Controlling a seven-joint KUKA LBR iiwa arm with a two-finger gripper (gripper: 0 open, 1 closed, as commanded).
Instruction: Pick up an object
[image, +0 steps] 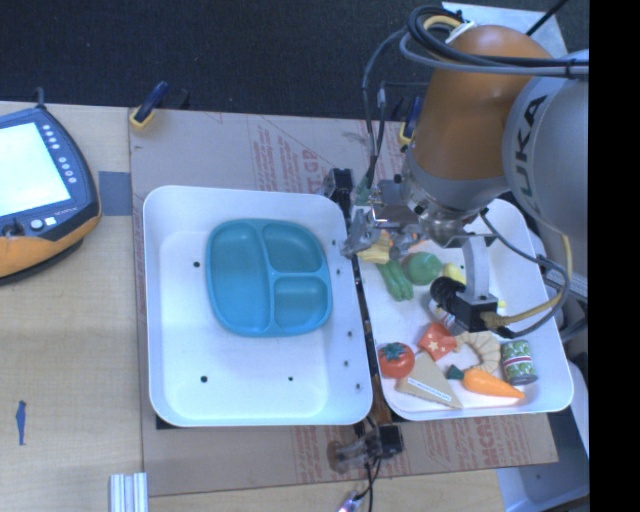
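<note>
My gripper (366, 238) hangs over the far left corner of the right bin (545, 400), close to the wall shared with the left bin. Just under and beside it lie a yellow piece (373, 256), a dark green pickle-like piece (395, 279) and a round green piece (423, 267). Nearer the front of the bin are a red tomato (396, 360), a red piece (437, 340), a tan wedge (428, 387), an orange carrot (490, 384) and a small can (517, 361). The arm's wrist hides the back of this bin.
The left bin (180, 370) holds a blue divided plate (268, 276). A teach pendant (40, 190) lies on the bench at far left. A black cable block (462, 305) hangs from the arm over the right bin's middle.
</note>
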